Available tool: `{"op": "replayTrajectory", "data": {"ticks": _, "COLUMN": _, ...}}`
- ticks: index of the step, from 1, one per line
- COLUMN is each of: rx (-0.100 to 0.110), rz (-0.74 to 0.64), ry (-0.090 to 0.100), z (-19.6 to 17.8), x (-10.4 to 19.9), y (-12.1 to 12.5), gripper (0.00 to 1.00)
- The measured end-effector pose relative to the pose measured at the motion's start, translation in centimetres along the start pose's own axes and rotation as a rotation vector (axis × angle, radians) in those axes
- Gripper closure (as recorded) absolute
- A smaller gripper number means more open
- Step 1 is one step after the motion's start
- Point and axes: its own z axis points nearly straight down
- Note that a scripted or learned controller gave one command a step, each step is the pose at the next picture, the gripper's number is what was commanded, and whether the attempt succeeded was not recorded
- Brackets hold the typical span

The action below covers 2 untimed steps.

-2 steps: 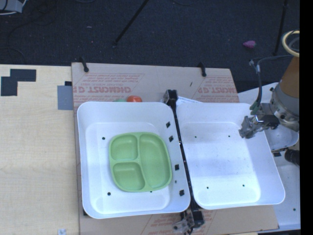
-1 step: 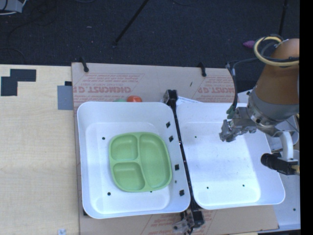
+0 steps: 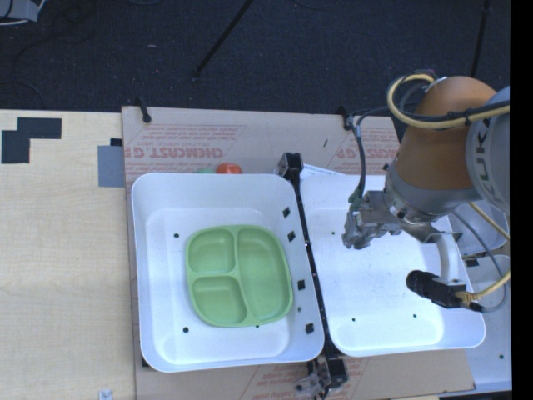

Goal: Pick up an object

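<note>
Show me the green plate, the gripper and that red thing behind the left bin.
green plate [image 3: 240, 275], camera view, the middle ridge between its compartments.
gripper [image 3: 358, 238], camera view, its lower end.
red thing [image 3: 228, 169], camera view, its visible top.

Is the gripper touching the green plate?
Apart. The camera view shows the gripper over the right bin, the green plate in the left bin.

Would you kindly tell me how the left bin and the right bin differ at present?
The left bin holds a green three-compartment plate; the right bin shows bare white floor. The end effector hangs over the right bin, not the left bin. Both are shallow, white and round-cornered.
</note>
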Motion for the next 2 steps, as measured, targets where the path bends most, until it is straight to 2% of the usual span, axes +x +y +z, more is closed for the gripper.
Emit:
{"op": "replayTrajectory", "data": {"ticks": 1, "rx": -0.002, "rz": -0.002, "ry": 0.0, "z": -0.4, "x": 6.0, "y": -0.3, "gripper": 1.0}}
{"op": "replayTrajectory", "data": {"ticks": 2, "rx": 0.001, "rz": -0.001, "ry": 0.0, "z": 1.0, "x": 12.0, "y": -0.5, "gripper": 1.0}}
